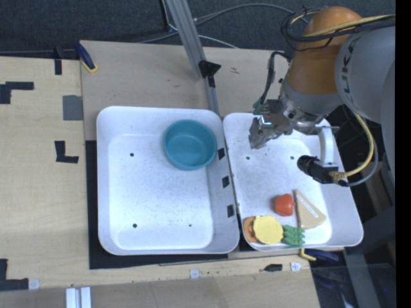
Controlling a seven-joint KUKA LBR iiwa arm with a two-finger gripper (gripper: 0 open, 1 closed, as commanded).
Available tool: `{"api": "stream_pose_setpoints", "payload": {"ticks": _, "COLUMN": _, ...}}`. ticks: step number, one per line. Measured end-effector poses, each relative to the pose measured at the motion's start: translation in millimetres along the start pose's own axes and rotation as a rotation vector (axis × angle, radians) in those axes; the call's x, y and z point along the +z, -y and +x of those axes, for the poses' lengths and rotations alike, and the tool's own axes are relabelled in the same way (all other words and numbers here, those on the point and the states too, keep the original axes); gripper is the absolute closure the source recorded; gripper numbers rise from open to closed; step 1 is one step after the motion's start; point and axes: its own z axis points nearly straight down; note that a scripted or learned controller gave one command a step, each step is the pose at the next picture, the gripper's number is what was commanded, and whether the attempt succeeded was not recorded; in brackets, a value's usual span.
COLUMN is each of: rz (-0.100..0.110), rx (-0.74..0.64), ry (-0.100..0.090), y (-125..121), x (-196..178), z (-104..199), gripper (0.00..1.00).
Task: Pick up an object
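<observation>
The claw (pixel 260 137) hangs over the right bin (pixel 257 178); its grip state cannot be told. A blue bowl (pixel 189 144) sits in the left bin (pixel 138 197)

Robot lab, taped bench (pixel 38 172), white bins (pixel 115 172)

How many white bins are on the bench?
2. The left bin holds a blue bowl near its far edge. The right bin sits beside it, with small toys in its near corner.
</observation>
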Motion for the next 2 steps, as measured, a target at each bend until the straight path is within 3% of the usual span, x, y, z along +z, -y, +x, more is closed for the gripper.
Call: {"api": "stream_pose_setpoints", "payload": {"ticks": 2, "rz": -0.001, "rx": 0.0, "ry": 0.0, "y": -3.3, "x": 6.0, "z": 114.1, "gripper": 1.0}}
